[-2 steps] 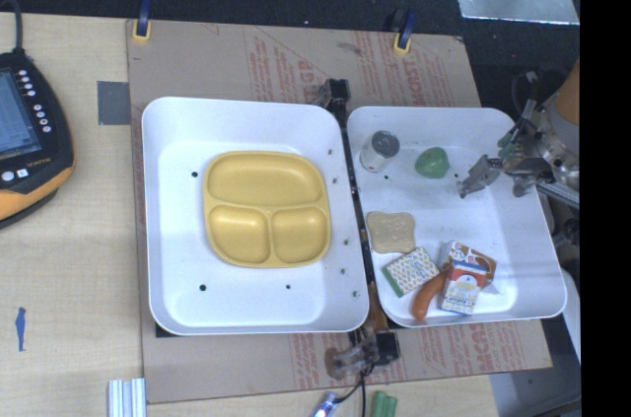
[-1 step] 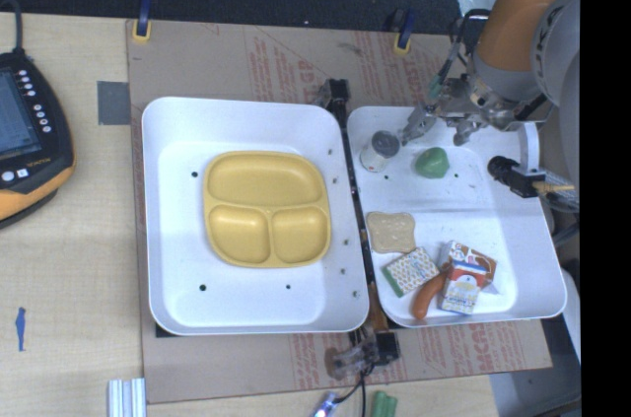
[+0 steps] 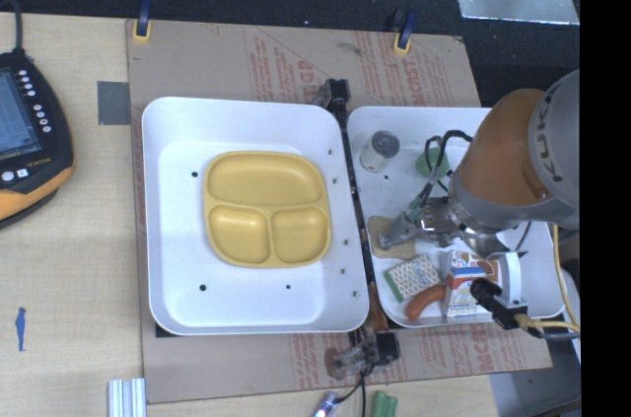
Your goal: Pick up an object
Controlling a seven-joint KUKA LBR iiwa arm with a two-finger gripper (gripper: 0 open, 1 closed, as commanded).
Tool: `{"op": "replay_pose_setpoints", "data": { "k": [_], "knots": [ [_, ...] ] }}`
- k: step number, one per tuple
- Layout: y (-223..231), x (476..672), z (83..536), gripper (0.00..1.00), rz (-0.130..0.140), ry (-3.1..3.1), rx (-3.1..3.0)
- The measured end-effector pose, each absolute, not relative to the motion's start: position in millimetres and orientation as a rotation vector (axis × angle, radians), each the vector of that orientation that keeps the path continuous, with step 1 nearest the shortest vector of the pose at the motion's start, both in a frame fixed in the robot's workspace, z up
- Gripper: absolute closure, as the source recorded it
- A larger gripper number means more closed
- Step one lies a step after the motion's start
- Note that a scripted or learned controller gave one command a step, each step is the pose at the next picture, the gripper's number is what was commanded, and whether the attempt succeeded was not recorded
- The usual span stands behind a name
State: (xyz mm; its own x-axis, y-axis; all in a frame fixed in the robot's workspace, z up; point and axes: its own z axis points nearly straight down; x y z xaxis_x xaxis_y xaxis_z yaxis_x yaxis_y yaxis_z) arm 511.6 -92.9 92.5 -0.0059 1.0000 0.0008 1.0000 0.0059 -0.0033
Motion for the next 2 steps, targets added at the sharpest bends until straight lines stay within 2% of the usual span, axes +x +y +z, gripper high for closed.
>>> {"op": "replay_pose_setpoints", "data": {
  "k": [1,2],
  "knots": [
    [-94,512.2,103,1.0,0.005,-2.232,-2.208],
    [-84,564.8,192,1.0,0.002,-2.224,-2.217]
  ]
}}
